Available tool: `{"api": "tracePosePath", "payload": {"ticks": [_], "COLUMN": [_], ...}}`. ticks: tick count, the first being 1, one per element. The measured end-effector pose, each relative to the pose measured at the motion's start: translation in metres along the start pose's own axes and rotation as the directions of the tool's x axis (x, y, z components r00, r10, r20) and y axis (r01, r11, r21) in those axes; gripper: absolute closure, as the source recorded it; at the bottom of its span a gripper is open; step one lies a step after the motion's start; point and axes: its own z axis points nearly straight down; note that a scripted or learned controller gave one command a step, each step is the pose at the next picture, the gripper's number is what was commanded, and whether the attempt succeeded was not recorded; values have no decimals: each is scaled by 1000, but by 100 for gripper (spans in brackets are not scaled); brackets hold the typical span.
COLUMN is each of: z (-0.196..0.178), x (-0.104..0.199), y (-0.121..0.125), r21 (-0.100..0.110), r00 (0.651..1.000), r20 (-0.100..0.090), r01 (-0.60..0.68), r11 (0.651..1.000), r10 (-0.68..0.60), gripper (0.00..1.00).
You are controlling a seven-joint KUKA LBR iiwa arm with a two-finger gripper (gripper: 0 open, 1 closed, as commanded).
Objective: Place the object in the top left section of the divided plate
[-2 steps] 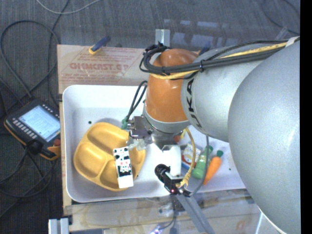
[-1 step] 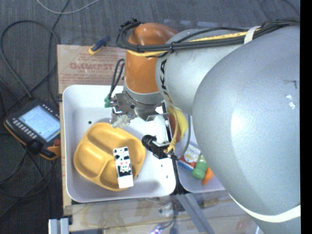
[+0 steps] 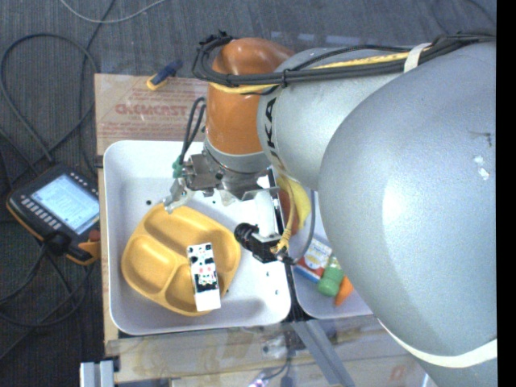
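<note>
Over the left bin's (image 3: 117, 216) far edge: gripper (image 3: 181, 185), at the plate's (image 3: 149, 252) upper rim; grip state cannot be told. Plate: yellow, divided, mid-bin. Carton (image 3: 204, 276) (white, black-spotted) lies across the plate's right side, near its lower rim. Right bin: bottle (image 3: 330, 278), green cap.

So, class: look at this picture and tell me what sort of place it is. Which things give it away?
Probably a robotics lab or test cell. A large grey arm reaches over white bins on a bench, a handheld control pendant lies on the carpet, and loose cables trail about.
</note>
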Motion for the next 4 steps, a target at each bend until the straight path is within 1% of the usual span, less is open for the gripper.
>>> {"api": "tracePosePath", "payload": {"ticks": [1,2,3,4], "z": [-8,-8,-15,25], "x": [0,0,0,28], "y": [0,0,-1,-30], "r21": [4,4,7,2], "r00": [1000,1000,1000,989], "r20": [3,4,6,-1], "r01": [1,1,2,-148], "r11": [1000,1000,1000,989], "r10": [-2,-1,-2,148], "gripper": [100,0,100,100]}}
